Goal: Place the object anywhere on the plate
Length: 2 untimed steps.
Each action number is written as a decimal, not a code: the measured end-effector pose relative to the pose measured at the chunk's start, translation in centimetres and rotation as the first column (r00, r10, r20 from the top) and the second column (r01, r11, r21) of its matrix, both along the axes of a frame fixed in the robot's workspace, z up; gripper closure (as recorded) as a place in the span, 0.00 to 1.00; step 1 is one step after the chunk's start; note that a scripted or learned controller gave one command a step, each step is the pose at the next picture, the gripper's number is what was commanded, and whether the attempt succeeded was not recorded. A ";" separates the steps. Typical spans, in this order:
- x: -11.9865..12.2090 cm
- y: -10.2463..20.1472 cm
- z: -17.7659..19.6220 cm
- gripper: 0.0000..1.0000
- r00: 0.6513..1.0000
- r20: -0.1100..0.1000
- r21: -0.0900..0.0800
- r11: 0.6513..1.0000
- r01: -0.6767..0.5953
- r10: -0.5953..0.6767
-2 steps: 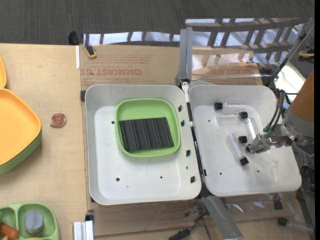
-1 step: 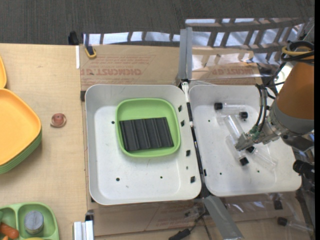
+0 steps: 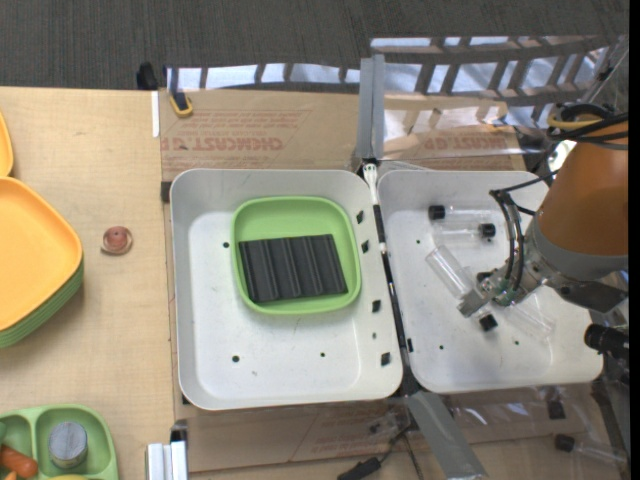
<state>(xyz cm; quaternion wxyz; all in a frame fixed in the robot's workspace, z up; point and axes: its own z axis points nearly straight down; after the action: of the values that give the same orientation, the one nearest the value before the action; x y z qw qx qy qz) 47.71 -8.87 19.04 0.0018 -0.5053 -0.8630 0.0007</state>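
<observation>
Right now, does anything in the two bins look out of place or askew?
Nothing looks spilled or damaged. The dark ribbed block lies flat on the green plate, slightly skewed to its edges. In the right bin, clear tubes lie scattered at different angles beside the gripper.

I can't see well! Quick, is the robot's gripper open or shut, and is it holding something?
Gripper: cannot be told; it sits low in the right bin among clear plastic tubes, too small and cluttered to judge.

Plate (image 3: 296, 218) in left bin (image 3: 200, 348)
</observation>
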 end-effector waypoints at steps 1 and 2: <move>0.1 1.9 0.0 1.00 0.991 0.002 0.000 0.991 -0.131 0.131; 0.2 4.3 3.0 1.00 0.959 0.005 -0.002 0.959 -0.283 0.283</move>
<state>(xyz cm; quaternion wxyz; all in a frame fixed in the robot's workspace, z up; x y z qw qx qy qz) 47.87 -4.60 22.05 -0.0010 -0.3766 -0.9264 0.0000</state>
